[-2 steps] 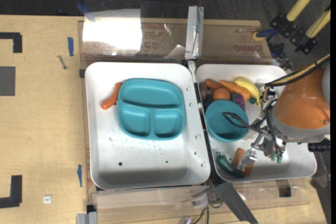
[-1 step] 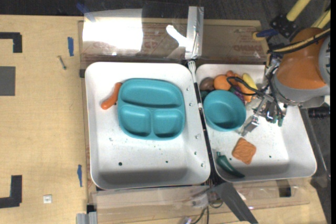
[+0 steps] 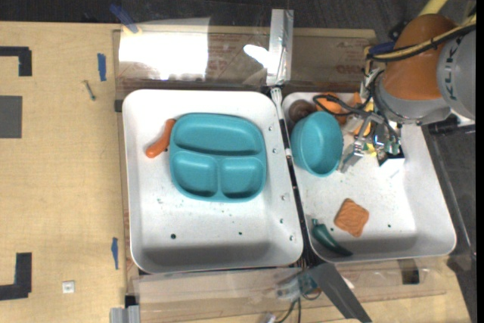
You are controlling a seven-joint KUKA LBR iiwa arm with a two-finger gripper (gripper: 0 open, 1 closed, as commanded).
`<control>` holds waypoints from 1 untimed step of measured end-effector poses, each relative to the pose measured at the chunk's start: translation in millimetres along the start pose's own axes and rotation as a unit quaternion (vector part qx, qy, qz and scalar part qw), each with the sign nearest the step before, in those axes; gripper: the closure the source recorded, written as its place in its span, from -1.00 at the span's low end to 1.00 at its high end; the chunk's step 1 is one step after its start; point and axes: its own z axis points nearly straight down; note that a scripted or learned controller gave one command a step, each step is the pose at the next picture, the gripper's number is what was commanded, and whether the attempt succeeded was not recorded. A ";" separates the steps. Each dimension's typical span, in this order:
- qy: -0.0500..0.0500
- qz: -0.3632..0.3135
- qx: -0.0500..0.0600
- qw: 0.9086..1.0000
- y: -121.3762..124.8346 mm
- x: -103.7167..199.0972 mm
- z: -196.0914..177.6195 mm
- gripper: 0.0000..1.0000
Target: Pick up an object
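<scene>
near: orange-brown piece lay on right bin floor, dark green item at its near edge | mid: teal bowl tilted just beside gripper, grip state indiscernible | left bin: teal divided plate, orange carrot touching it

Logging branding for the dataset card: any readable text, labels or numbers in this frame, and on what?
"KU", cut off at the frame edge, on the grey arm.
No other text is readable on the bins, teal divided plate, teal bowl or bench.
</scene>
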 end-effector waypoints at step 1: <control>0.001 0.015 -0.002 1.000 -12.4 1.6 0.1 -1.00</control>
